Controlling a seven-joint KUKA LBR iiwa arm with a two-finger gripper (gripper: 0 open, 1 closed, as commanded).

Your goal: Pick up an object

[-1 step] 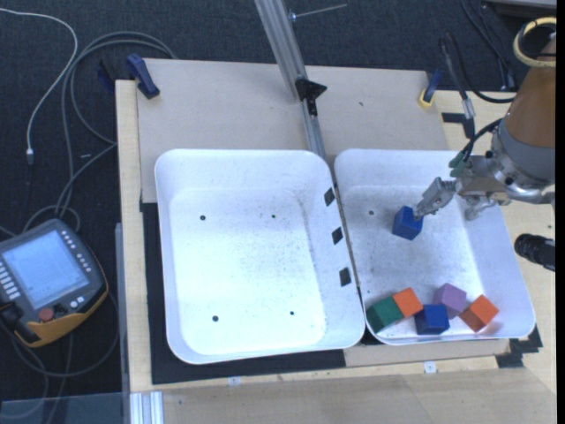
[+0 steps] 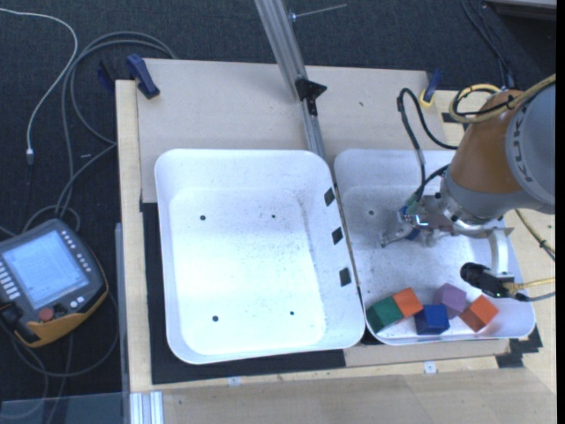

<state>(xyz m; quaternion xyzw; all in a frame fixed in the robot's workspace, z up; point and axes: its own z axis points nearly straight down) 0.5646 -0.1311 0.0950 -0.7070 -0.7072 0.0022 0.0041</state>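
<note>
Several small blocks lie along the near edge of the right bin [image 2: 371,184]: a green one [image 2: 384,313], an orange one [image 2: 408,302], a blue one [image 2: 433,319], a purple one [image 2: 454,298] and a second orange one [image 2: 482,312]. My gripper [image 2: 408,229] hangs over the middle of that bin, up and to the left of the blocks and apart from them. I see nothing held in it. The grey arm with its orange band [image 2: 485,148] reaches in from the right and covers the bin's right side.
The left bin [image 2: 177,184] stands beside the right one, its wall touching it. A slanted metal pole [image 2: 282,38] rises behind the bins. Cables loop near the arm's wrist, and a teach pendant [image 2: 44,276] lies on the floor at left.
</note>
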